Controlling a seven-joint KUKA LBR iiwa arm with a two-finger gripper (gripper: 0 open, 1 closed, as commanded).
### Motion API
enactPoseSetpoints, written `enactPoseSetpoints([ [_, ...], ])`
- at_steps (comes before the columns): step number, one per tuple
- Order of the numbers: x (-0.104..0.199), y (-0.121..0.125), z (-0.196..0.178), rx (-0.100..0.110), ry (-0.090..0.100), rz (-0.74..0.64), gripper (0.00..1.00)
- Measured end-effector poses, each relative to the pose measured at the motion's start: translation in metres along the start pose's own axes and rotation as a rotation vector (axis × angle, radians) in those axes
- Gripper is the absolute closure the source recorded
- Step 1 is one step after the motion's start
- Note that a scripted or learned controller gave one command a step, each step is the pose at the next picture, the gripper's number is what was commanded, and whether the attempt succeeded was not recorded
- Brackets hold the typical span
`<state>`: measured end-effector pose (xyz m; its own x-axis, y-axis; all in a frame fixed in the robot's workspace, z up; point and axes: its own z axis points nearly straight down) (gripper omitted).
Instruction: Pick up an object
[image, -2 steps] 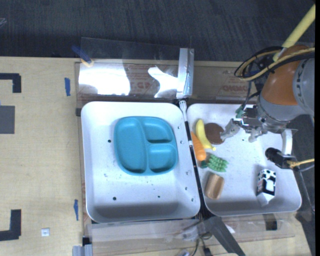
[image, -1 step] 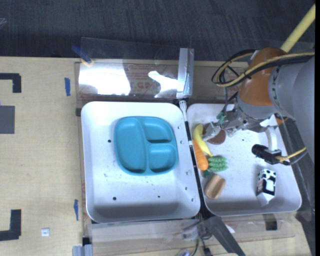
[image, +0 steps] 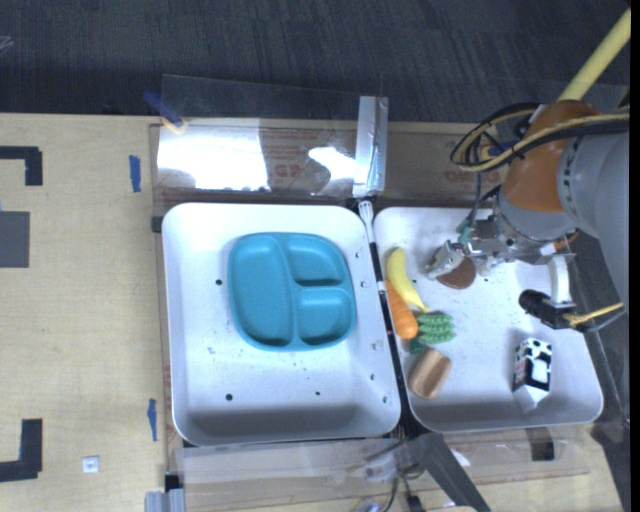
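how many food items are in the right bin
5. Banana, carrot, green spiky piece and tan bread-like piece cluster along the right bin's left wall; a brown piece lies under the gripper. More may be hidden beneath the arm.

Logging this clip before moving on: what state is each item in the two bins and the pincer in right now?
Blue tray: flat in left bin, compartments bare.
Banana: lying along right bin's left wall.
Carrot: lying, touching banana's lower end.
Green toy: lying beside carrot.
Tan block: lying below green toy.
Black-and-white object: lying near right wall.
Brown object: directly at pincer.
Pincer: lowered into right bin; grip unclear.
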<state>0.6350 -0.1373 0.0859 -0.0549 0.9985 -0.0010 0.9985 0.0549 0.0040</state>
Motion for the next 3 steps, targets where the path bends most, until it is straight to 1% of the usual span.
enactPoseSetpoints([
  [1,0.000,0.000,0.000,0.000,0.000,0.000,0.00],
  [2,-0.054,-0.019,-0.052,0.002,-0.001,0.225,0.00],
  [3,-0.039,-0.048,-0.002,0.004,0.001,0.141,0.00],
])
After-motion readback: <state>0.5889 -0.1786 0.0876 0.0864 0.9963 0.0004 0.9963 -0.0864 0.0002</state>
